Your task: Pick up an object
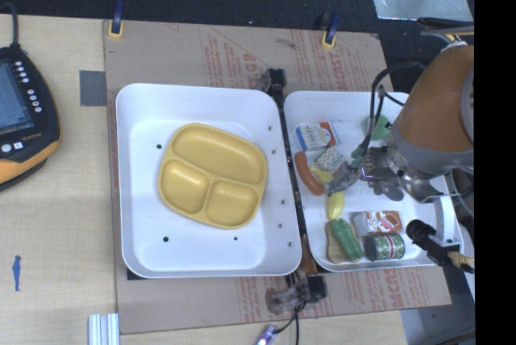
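The right white bin (306,105) holds several toy foods. Among them are a red sausage (309,172), a red, white and blue packet (316,135), a yellow piece (335,205) and a green pickle (345,239). There is also a green-labelled can (384,246) and a red packet (379,221). My gripper (347,173) is low in this bin, just right of the sausage and above the yellow piece. It looks open, and I see nothing held between its dark fingers. The grey and orange arm (435,114) covers the bin's right side.
The left white bin (133,174) holds a yellow divided plate (213,174). A black and orange pendant (20,122) lies at the bench's left edge. Clamps (276,79) join the bins at the back and front. Brown cardboard (201,45) lies under both bins.
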Controlling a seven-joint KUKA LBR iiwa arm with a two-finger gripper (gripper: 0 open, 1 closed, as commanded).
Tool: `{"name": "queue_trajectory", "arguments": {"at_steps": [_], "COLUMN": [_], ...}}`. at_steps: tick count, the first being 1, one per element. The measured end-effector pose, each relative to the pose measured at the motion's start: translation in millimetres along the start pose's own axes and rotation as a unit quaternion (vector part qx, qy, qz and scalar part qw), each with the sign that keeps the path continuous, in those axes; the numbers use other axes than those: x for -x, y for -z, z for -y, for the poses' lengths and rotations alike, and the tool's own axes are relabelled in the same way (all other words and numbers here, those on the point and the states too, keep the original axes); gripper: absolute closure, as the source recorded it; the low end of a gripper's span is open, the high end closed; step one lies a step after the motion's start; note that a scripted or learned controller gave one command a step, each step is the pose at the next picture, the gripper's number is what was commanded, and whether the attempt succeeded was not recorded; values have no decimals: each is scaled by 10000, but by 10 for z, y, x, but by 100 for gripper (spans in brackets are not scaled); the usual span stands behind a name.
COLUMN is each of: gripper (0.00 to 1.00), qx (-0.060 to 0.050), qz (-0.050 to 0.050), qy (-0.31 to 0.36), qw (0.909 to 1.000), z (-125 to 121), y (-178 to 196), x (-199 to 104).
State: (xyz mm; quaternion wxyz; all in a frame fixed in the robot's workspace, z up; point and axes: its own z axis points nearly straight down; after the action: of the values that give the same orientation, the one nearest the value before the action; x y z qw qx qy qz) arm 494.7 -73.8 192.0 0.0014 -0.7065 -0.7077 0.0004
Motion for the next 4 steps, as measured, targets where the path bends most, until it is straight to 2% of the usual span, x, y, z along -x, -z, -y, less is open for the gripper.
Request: {"name": "queue_trajectory", "arguments": {"at_steps": [1, 2, 3, 4], "gripper": [0, 100, 0, 0], "qx": [21, 5, 5, 84], "qz": [16, 18, 19, 32], "qy": [34, 47, 58, 44], "qw": [10000, 10000, 10000, 9999], "z": [89, 89, 89, 130], "y": [-999, -898, -898, -977], "x": [228, 240, 237, 200]}}
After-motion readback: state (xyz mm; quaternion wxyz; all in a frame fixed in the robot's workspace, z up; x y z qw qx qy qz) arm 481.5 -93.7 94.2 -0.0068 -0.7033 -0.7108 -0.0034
